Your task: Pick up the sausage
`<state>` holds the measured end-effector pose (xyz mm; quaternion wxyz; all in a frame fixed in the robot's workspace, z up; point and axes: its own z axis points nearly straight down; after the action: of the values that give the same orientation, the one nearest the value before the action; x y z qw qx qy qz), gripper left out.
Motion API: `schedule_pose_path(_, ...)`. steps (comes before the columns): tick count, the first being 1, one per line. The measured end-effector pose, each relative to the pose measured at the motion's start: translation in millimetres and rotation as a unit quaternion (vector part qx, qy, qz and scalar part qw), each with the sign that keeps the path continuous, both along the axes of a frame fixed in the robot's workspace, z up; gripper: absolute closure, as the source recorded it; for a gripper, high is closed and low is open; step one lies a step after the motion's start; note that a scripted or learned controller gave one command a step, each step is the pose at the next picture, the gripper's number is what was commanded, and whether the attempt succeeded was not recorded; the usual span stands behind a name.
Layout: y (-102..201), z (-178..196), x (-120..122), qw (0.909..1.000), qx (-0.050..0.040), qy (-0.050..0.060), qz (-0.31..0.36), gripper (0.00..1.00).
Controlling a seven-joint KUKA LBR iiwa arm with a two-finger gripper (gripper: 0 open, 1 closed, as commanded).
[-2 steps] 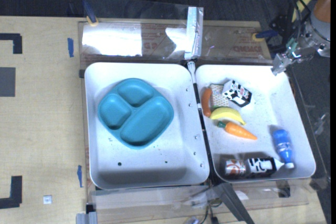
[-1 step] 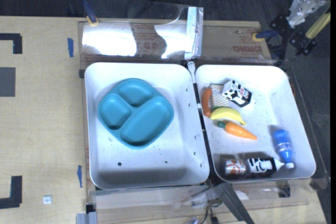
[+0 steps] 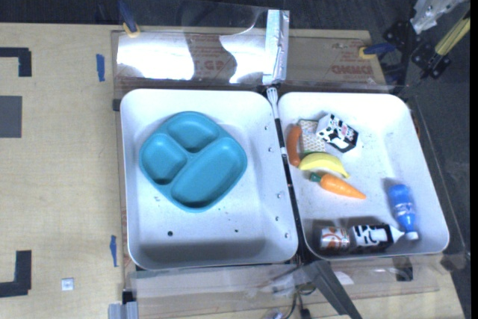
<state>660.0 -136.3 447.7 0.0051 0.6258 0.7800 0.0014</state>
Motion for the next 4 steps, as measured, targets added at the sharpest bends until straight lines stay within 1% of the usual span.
schedule_pose_path(1,-21,-12,-84,0.9951,0.0012,0.004,0.099,1.00)
schedule_pose_path(2,-22,0,-83,0.9951,-0.0001,0.001,0.099,1.00)
schedule_pose_path(3,-87,-11,-103,0.9734,0.0001,0.004,0.229,1.00)
schedule_pose_path(4,-87,-12,-159,0.9433,-0.0005,0.004,0.332,1.00)
